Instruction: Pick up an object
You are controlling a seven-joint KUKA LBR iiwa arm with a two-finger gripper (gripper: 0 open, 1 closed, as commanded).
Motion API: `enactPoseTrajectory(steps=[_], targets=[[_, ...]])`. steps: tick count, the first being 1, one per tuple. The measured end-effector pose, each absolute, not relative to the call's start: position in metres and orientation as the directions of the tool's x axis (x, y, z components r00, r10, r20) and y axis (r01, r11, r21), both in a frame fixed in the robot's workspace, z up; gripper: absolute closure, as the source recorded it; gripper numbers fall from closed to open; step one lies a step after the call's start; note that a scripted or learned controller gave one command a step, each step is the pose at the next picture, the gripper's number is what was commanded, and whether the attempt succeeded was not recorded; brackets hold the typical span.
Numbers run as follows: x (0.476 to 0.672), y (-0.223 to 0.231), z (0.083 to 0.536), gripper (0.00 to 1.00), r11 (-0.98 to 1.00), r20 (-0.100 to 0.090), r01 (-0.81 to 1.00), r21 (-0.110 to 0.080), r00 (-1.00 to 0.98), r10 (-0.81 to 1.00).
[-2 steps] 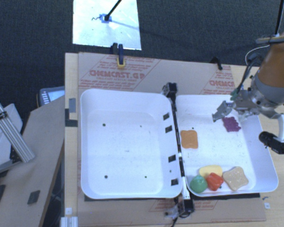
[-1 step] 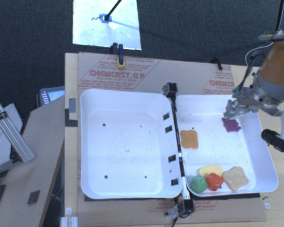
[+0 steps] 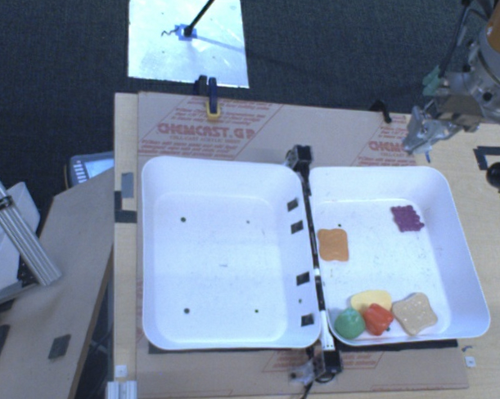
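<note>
gripper [image 3: 421, 140] hangs above the right bin's [image 3: 447, 187] far rim, holding nothing; its spread can't be told

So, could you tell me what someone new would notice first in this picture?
Probably the bright cluster in the right bin's near corner: a green ball, a red piece, a yellow piece and a toast-shaped piece. An orange square and a purple piece lie apart farther back, while the gripper hangs beyond the bin's far right rim.
</note>
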State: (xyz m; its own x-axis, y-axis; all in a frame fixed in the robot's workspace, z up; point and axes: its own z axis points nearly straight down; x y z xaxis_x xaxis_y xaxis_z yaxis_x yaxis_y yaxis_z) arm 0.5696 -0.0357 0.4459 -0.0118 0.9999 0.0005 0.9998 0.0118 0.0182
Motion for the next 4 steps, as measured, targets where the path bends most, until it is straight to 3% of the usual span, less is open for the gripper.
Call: enactPoseTrajectory(steps=[1,2,3,4], targets=[[0.582,0.005,0.521,1.00,0.009,0.001,1.000,0.012,-0.009,1.000],[0.540,0.048,0.535,1.00,0.006,0.001,1.000,0.002,-0.006,1.000],[0.485,0.085,0.535,1.00,0.007,0.001,1.000,0.002,-0.007,1.000],[0.507,0.025,0.535,1.00,-0.004,-0.001,1.000,0.003,0.004,1.000]])
